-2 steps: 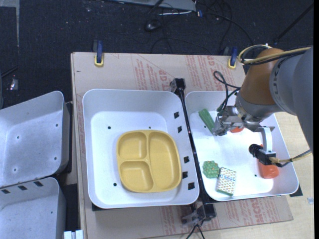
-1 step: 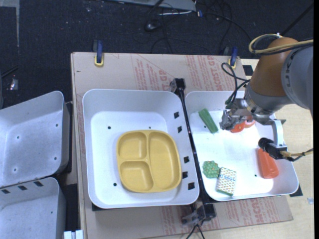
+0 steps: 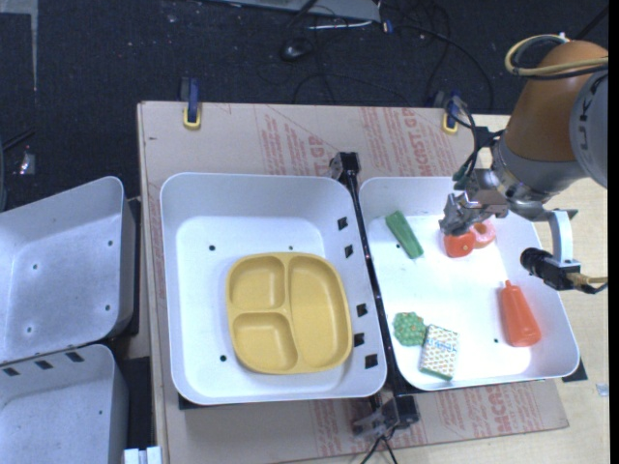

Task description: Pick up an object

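Thing: small red-orange toy (image 3: 462,243) in right bin (image 3: 464,303), far side, right under my jaws (image 3: 464,222) | jaws: can't tell | feel: looks light, hard, slippery; I'd pinch its middle | near: green stick (image 3: 404,234), orange bottle (image 3: 519,314), bin wall close

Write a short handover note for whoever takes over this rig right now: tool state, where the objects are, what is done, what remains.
Tool: low in the right bin, directly over a small red-orange object; grip not confirmed.
Right bin also holds: green stick, orange bottle-shaped toy, green bumpy ball, patterned small box.
Left bin: yellow divided plate.
Done: tool lowered over the target.
Left: confirm the grasp, then lift.
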`<state>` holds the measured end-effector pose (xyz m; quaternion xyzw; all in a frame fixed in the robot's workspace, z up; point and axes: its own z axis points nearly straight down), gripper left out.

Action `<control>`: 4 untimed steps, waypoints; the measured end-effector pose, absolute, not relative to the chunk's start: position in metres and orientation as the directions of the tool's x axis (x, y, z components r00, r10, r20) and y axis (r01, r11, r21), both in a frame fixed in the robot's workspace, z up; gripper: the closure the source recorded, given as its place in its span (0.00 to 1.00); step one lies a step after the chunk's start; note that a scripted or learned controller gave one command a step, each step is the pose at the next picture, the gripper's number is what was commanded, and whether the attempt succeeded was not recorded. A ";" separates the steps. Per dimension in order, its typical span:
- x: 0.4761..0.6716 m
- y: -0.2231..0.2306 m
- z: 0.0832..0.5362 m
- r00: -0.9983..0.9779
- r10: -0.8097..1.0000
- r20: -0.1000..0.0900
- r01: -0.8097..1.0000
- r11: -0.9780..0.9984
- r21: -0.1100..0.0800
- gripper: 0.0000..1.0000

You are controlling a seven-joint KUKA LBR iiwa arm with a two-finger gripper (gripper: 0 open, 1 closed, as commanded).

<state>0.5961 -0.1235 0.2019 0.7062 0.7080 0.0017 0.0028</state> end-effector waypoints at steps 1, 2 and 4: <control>0.588 -0.074 0.216 -0.007 1.000 0.002 1.000 0.007 0.001 1.00; 0.581 -0.029 0.216 -0.007 1.000 0.002 1.000 0.007 -0.002 1.00; 0.548 0.063 0.236 -0.008 1.000 0.002 1.000 0.008 -0.002 1.00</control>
